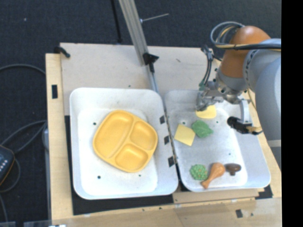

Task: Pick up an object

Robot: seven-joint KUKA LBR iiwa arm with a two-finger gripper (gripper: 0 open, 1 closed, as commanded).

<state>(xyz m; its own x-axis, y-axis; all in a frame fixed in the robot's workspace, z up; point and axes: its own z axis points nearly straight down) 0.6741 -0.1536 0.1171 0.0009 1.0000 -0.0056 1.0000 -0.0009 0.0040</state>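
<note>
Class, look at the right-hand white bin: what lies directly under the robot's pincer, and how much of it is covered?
Under the pincer lies a pale yellow food piece. Its lower edge shows; its upper part is covered by the pincer, so contact cannot be judged.

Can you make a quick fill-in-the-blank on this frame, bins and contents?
1. The yellow divided plate lies in the ____ bin.
2. The gripper is right above a pale ____ piece in the right bin.
3. The drumstick lies between the green broccoli and a ____ mushroom.
4. The yellow plate has ____ compartments.

Missing words: left; yellow; brown; three
</note>
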